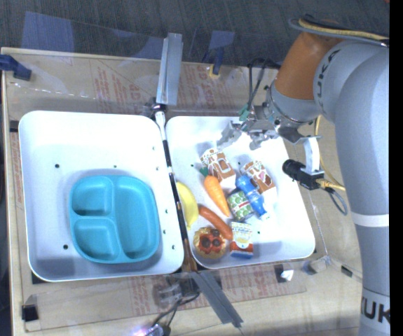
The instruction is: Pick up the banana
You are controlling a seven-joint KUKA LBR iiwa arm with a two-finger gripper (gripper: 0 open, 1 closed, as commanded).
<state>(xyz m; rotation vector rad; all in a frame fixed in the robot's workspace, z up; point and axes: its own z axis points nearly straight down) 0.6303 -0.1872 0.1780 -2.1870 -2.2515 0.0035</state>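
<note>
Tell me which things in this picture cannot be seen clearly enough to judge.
- Banana: partly hidden in the camera view, pressed against the right bin's left wall beside the carrot.
- Gripper: too small and cluttered to judge its state.
- Small packets: labels too small to read.
- Arm: cut off by the lower edge.

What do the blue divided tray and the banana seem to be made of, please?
The blue divided tray looks like moulded plastic: uniform colour, rounded compartments, soft sheen. The banana is probably a plastic toy, smooth and evenly yellow, though a real one can't be ruled out.
</note>
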